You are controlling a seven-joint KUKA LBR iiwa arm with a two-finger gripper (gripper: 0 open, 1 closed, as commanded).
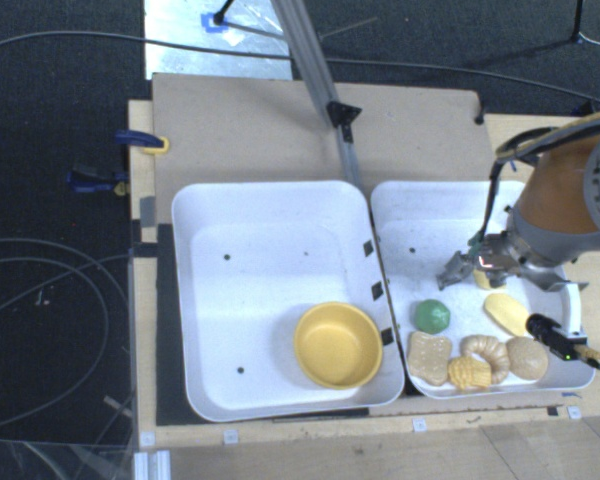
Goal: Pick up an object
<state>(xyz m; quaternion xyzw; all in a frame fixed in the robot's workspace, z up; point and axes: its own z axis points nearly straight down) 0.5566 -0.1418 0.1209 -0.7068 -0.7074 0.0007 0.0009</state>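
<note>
Bins sit side by side on the bench. In the left bin (230, 268) is a yellow bowl (338, 344), the biggest thing; it looks light and hard, and its rim would be the place to pinch. The right bin (420, 218) has small play food near its front wall: a long yellow piece (507, 313), a pale cracker (430, 357), a curly bread piece (484, 349), a round bun (527, 358), a corn piece (469, 373) and a green ball (432, 316). They look light and a bit slippery, and most of them touch. The green ball sits apart, so I think it is easiest to grab. The gripper (472, 266) hangs just above it with fingers spread, holding nothing.
</note>
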